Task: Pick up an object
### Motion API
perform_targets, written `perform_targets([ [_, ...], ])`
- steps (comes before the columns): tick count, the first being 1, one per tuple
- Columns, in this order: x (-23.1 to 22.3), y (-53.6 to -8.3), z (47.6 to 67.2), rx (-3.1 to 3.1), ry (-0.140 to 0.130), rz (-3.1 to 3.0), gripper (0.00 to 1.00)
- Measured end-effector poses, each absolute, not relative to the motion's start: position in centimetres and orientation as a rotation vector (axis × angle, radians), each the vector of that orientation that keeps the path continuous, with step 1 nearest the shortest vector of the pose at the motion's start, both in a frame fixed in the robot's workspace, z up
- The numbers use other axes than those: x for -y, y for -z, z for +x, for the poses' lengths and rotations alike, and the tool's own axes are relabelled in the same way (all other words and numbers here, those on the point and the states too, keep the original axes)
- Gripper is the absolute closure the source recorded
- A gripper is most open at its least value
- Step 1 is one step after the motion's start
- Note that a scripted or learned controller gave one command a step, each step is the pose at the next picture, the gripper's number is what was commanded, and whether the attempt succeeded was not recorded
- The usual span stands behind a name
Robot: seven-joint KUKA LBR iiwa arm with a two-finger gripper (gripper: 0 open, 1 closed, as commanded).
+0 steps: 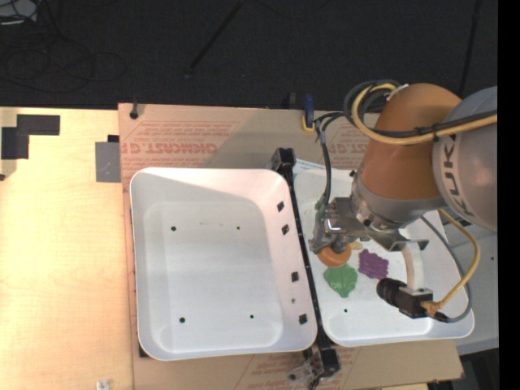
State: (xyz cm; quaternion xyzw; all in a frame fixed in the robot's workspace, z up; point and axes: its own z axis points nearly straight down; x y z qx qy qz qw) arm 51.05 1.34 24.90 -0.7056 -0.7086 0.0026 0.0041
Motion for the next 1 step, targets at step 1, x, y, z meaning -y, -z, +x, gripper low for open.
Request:
perform_targets([
  [1, -7.24, -21.35, 54.68, 2.224, -0.005, -2.213, 1.0],
])
